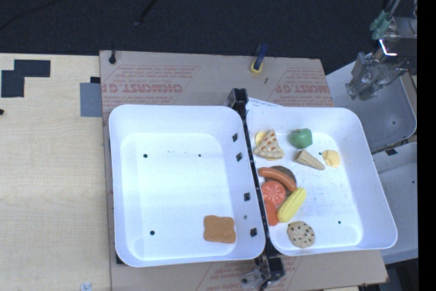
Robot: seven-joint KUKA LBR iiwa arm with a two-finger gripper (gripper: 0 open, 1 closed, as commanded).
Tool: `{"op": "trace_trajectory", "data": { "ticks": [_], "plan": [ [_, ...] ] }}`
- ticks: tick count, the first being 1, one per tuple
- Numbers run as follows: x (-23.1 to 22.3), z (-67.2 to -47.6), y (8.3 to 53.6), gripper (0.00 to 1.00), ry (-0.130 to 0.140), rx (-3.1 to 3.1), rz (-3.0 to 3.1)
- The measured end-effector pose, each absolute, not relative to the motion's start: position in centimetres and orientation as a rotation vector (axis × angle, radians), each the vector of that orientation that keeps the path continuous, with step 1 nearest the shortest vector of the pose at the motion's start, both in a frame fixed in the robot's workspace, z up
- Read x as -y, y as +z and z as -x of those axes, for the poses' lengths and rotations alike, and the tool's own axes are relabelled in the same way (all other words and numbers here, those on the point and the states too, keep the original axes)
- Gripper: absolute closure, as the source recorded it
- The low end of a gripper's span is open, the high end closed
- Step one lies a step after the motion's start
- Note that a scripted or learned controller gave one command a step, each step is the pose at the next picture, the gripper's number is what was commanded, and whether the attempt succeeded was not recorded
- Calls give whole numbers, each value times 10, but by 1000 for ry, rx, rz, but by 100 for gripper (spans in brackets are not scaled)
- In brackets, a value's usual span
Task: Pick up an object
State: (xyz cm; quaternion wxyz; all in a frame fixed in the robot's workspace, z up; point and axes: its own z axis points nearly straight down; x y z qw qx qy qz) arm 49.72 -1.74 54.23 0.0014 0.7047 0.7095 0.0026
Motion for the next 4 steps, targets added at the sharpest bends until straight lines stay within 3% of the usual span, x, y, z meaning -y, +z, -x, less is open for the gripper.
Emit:
{"op": "trace_trajectory", "data": {
  "ticks": [1, 2, 3, 4],
  "plan": [
    [-42, -490, 444, 100, -14, -2233, -2222],
    [-13, -474, 334, 100, -18, -2224, -2232],
    [22, -475, 234, 100, -10, -2222, -2229],
    [94, -474, 179, 100, -9, -2219, -2231]
  ]
}}
